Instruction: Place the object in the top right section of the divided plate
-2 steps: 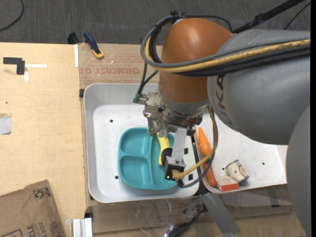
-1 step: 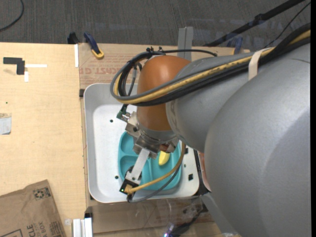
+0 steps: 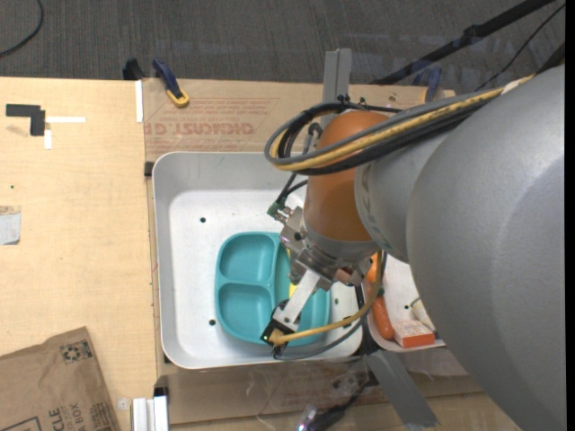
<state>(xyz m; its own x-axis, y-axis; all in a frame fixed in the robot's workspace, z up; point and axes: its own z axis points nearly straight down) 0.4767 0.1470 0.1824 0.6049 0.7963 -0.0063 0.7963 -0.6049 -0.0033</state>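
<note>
Looking down from the one overhead camera here: hanging the grey arm (image 3: 467, 214) in from the right, low over the left bin (image 3: 180, 241), and parking the gripper (image 3: 280, 326) right above the near edge of the teal divided plate (image 3: 247, 285). Probably lining up over the plate because that's the drop-off target. Sitting in the middle of that bin, showing two small sections on its left side, one far and one near. Hiding the plate's right half, wanted section included, under the orange wrist band (image 3: 337, 187), so no checking it. Honestly can't tell whether the gripper is spread or closed, or carrying anything, thanks to the yellow cable (image 3: 314, 328) looping across it.

As for the object: guessing it's one of two things lying in the right bin (image 3: 402, 285), an orange piece (image 3: 382, 320) and a small orange-and-white box (image 3: 413, 334) just beside it. Not in the plate yet, by the look of it.
</note>
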